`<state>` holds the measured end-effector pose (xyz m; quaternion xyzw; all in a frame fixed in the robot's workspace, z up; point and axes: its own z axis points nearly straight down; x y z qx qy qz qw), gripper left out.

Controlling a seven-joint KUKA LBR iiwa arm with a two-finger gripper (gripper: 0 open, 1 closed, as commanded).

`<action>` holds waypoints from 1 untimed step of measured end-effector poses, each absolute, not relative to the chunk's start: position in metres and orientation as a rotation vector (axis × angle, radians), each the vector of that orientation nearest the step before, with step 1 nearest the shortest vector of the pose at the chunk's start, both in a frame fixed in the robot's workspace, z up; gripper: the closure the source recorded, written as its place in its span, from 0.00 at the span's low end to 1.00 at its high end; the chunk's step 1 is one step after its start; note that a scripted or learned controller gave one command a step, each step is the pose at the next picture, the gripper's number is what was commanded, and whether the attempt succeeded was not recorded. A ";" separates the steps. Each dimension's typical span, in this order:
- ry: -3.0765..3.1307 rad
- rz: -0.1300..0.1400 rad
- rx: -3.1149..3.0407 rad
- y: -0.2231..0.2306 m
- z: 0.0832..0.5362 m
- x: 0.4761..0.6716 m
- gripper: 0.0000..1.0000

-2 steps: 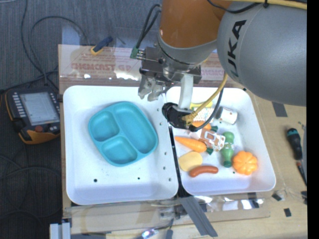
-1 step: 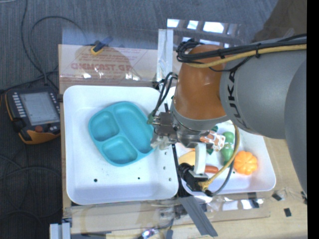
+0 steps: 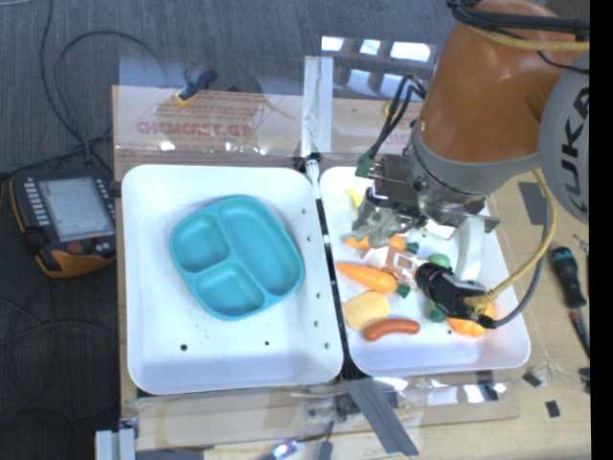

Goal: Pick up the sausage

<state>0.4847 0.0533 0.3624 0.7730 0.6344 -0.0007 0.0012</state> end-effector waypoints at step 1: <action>1.992 -0.006 2.425 0.054 0.371 0.485 1.00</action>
